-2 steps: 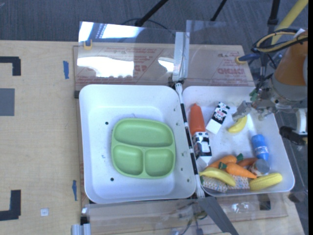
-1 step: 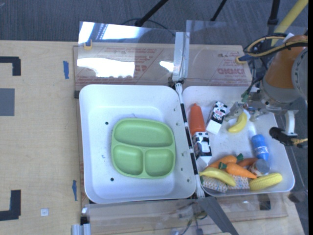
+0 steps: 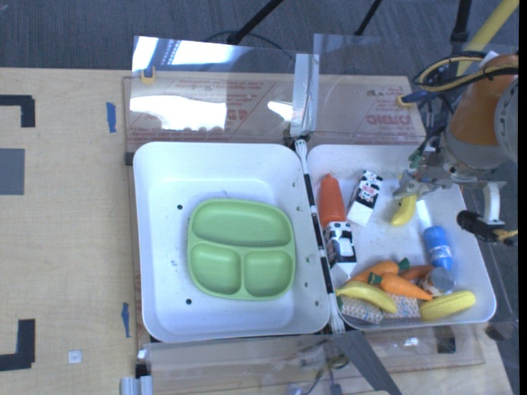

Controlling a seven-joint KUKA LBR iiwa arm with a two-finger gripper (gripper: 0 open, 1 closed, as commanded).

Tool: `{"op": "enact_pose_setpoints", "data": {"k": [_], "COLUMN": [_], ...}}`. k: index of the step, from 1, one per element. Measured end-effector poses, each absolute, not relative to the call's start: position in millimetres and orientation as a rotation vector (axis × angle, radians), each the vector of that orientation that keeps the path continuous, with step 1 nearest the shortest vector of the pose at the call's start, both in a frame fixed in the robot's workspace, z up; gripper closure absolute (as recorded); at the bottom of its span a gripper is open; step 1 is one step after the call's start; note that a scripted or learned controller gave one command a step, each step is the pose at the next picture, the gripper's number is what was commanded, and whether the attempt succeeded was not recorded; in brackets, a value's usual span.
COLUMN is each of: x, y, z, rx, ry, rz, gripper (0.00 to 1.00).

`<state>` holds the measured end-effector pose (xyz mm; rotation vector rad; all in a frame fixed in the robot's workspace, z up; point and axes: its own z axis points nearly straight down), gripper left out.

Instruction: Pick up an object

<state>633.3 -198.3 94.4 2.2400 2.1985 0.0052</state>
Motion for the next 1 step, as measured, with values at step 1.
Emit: {"op": "enact_pose_setpoints", "data": {"k": [1], "x": [587.9], "y": [-157.4], "z": [242.8], "rx": [1.992], "ry": [2.429], "rz": [-0.001], "gripper": [1.0]}}
